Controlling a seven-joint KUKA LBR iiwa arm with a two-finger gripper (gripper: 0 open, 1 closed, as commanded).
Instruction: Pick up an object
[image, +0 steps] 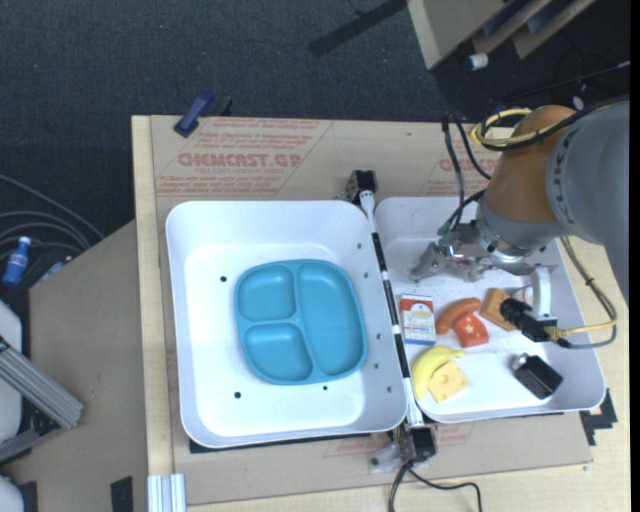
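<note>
My gripper (447, 258) hangs low over the far left part of the right bin (580, 385), on the grey arm with its orange band (522, 180). Below it, toward the near side, lie a small white, red and blue carton (416, 317), an orange carrot (457, 311) and a red piece (471, 331). A yellow banana (430, 364) with a cheese wedge (451, 383) sits at the near left. An orange-brown piece (495, 302) and a black block (537, 376) lie to the right. Nothing shows held in the gripper.
The left bin (200, 380) holds a blue divided plate (299, 320). A black rail (384, 280) runs between the bins. Cables (590, 300) hang from the arm over the right bin's far side. A blue tool (194, 114) lies on the board beyond the bins.
</note>
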